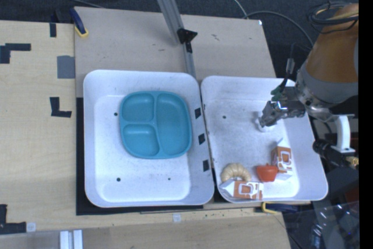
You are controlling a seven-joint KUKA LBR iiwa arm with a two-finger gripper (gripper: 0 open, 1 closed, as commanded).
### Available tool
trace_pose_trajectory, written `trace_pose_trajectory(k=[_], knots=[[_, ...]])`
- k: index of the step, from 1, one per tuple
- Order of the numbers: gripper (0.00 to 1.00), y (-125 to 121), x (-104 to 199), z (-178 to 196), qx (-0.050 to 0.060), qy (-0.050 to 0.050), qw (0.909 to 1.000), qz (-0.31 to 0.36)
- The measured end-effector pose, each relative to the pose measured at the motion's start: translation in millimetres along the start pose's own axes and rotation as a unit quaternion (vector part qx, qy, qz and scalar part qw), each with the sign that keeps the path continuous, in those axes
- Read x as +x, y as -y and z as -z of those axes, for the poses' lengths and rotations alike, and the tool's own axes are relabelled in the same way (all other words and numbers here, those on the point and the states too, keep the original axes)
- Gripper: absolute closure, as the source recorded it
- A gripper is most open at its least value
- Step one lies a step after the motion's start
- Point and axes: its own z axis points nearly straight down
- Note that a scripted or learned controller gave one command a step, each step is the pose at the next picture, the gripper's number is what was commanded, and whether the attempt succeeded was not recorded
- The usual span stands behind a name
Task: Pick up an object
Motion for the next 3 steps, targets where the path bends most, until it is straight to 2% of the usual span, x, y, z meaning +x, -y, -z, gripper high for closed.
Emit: trace_pose_trajectory(k=[1, 2, 3], knots=[[1.00, -6, 49, -18, 0.001, 0.000, 1.0000, -0.001], [1.00, -4, 103, -16, 0.001, 0.000, 1.0000, 0.000], [1.00, -4, 154, -33, 0.002, 0.000, 1.0000, 0.000]])
